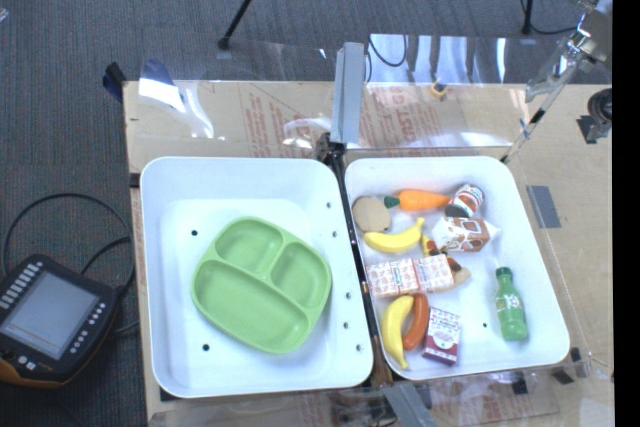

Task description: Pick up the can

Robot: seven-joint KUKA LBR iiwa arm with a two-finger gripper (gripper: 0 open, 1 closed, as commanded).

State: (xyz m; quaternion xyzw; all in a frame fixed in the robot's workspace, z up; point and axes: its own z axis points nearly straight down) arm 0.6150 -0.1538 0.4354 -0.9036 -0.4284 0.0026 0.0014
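The can [466, 199] lies in the right bin [535, 245], at the far side, beside the carrot [422, 200]. The gripper [590, 30] is far off, up at the right; I cannot tell about its fingers.

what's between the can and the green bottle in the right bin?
In the camera view, a brown-and-white carton lies just below the can; past it, bare white bin floor runs to the green bottle.

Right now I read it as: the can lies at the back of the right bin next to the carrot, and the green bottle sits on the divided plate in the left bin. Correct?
Not quite. The camera view shows the green bottle in the right bin, near its right wall, not on the divided plate in the left bin. The can does lie at the back beside the carrot.
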